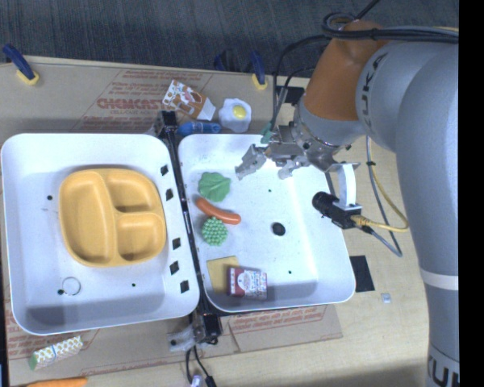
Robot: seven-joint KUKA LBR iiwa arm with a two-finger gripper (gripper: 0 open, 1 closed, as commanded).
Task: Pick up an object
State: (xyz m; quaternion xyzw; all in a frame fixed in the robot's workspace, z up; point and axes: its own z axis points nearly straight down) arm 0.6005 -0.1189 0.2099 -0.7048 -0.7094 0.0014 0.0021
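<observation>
two white bins sat side by side on the worktop (56,79). the left bin (24,160) carried a yellow divided tray (113,214). the right bin (323,256) carried the loose things: a green leafy piece (214,185) toward its far left corner, an orange sausage-like piece (218,210) just in front of it, a green bumpy ball (214,230) nearer still, and a small red box (248,282) lying on a yellow flat piece (219,271) by the near edge.

the claw (262,158) hung over the far part of the right bin, apart from every object, with nothing between its fingers; they looked spread and released. the grey arm (403,119) crossed the bin's right side.

by my reading, the step in hand was the approach: no object was yet chosen by contact or lifted. the nearest candidate was the green leafy piece, just beside the claw toward the bin's left wall. the next move would call for shifting over one object, lowering with the fingers straddling it, then clenching. the sausage piece and ball lay close together, so a careless descent could knock one aside.
</observation>
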